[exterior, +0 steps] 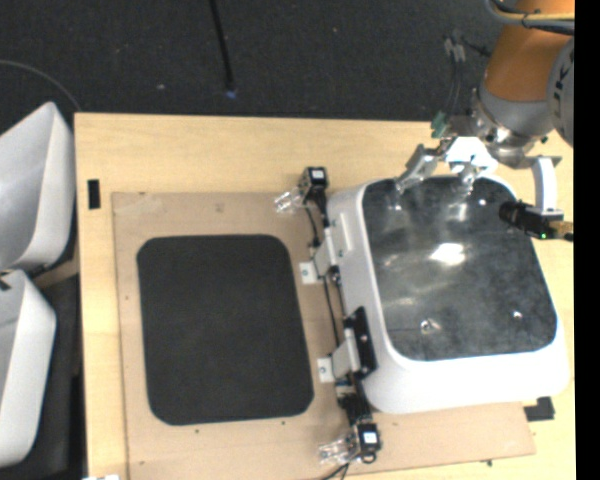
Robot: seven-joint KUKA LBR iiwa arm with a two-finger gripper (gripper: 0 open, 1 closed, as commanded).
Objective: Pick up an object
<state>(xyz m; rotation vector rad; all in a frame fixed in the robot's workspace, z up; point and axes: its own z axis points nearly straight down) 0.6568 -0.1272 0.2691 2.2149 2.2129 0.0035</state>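
Observation:
My gripper hangs over the far rim of the right white bin, at the upper right of the camera view. Its two metal fingers stand spread apart and open, with nothing between them. The bin's dark, shiny floor shows a bright pale patch near its middle; I cannot tell whether that is an object or glare. Two tiny pale specks lie nearer the front of the floor. The grey arm with its orange band comes in from the top right.
A black rounded mat lies on the wooden board to the left. Clamps and small fittings run between the mat and the bin. White curved shapes stand at the far left edge.

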